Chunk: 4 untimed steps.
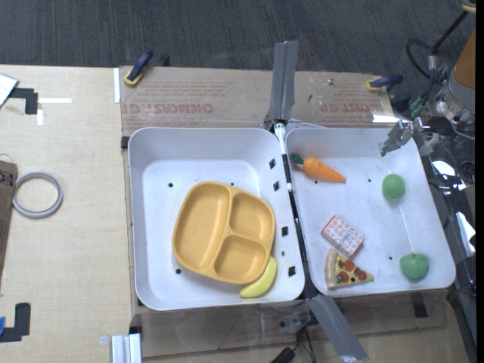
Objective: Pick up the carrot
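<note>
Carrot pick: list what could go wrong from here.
1. The carrot lies close to the right bin's left wall, its green end almost at the divider; the fingers may strike that wall on descent.
2. The gripper sits at the bin's far right corner, so it must cross the bin and may brush the lime on the way.
3. The carrot tapers; a grasp near its tip may slip.

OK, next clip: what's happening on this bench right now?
A robot arm is meant to pick up the carrot, but it hasn't got there. The carrot lies untouched near the upper left corner of the right bin, sharing it with two green fruits, a pink-and-white packet and a pizza slice. The claw hangs over that bin's upper right corner, well apart from the carrot. The left bin holds a yellow divided plate with a banana against its edge.
</note>
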Each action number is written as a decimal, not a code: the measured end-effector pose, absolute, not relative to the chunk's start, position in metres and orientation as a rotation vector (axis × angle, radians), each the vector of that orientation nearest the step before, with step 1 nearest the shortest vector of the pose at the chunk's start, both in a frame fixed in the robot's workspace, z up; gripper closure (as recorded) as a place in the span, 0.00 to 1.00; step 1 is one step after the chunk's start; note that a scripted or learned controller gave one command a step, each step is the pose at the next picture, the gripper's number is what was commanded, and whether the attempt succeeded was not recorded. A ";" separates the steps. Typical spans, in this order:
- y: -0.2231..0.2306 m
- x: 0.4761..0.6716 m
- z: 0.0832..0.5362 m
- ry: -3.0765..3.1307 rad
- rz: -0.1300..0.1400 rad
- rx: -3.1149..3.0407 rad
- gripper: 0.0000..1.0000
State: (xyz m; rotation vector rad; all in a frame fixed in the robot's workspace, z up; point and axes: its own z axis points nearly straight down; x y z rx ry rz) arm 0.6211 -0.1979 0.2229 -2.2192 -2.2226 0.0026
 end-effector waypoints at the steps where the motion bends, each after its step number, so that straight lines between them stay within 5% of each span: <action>1: -0.136 0.633 0.149 -2.439 0.002 -1.978 0.00; 2: -0.099 0.659 0.092 -2.766 0.001 -1.492 0.00; 3: -0.100 0.660 0.103 -2.765 -0.001 -1.499 1.00; 4: -0.062 0.660 0.193 -2.943 -0.001 -1.112 1.00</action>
